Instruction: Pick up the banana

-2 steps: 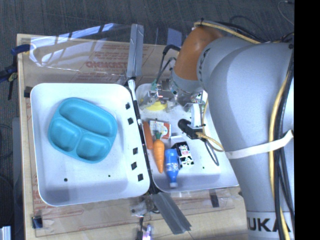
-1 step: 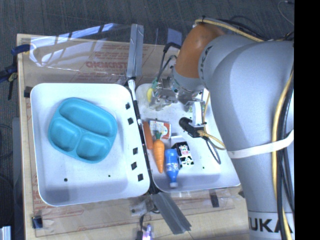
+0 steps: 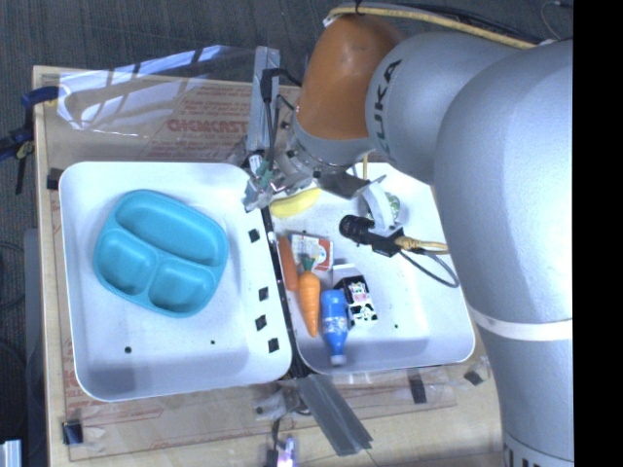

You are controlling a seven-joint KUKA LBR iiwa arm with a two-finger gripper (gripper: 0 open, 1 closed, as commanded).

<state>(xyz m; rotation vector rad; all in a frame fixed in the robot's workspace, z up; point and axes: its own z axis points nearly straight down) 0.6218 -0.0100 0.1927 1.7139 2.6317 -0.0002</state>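
Table (image 3: 117, 412): two white bins.
Left bin (image 3: 88, 261): blue tray (image 3: 161, 251).
Right bin (image 3: 428, 329): banana (image 3: 297, 201), carrot (image 3: 309, 303), bottle (image 3: 334, 327).
Claw (image 3: 261, 185): state unclear.

We see the banana (image 3: 295, 202), pale yellow, w/ only part of it in view; the rest sits under the arm's wrist. It lies roughly horizontal, slightly tilted, at the far left corner of the right bin, just beside the divider btwn the two bins. We can't tell whether it rests on the bin floor or is lifted.
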